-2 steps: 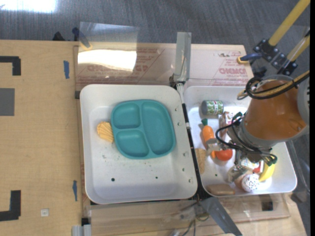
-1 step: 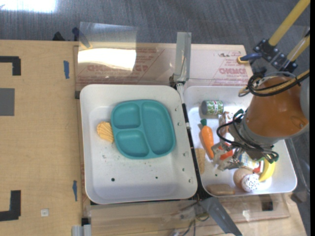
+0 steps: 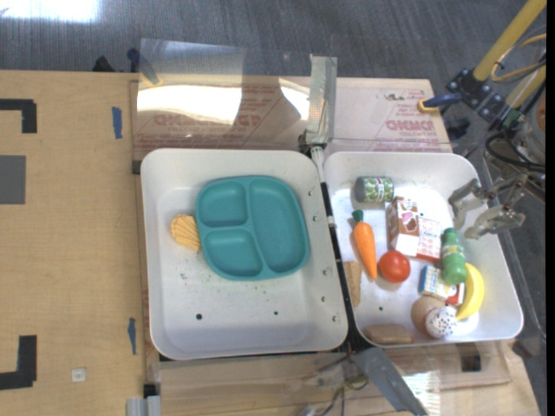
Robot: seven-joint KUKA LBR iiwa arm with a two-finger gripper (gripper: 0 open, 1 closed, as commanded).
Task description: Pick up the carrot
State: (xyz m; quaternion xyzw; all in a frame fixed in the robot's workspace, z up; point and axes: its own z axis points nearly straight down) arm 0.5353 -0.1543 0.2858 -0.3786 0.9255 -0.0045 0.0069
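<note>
Camera view, looking down on the worktop: carrot [image 3: 365, 246] lying in the right bin [image 3: 510, 300], near its left wall, green top toward the far side, tip just beside a red tomato [image 3: 394, 266]. Jaws [image 3: 479, 208] poised at the bin's right rim, spread open around nothing, well apart from the carrot. Teal divided plate [image 3: 251, 226] in the left bin [image 3: 165, 310].

Carrot [image 3: 365, 248] lies by right bin's left wall [image 3: 334, 232], bare floor strip between them. Tomato [image 3: 395, 267] touches its lower right; carton [image 3: 411, 228] just beside, right; can [image 3: 374, 189] above. Approach from overhead unobstructed. Gripper [image 3: 479, 212] over bin's right edge, well apart.
</note>
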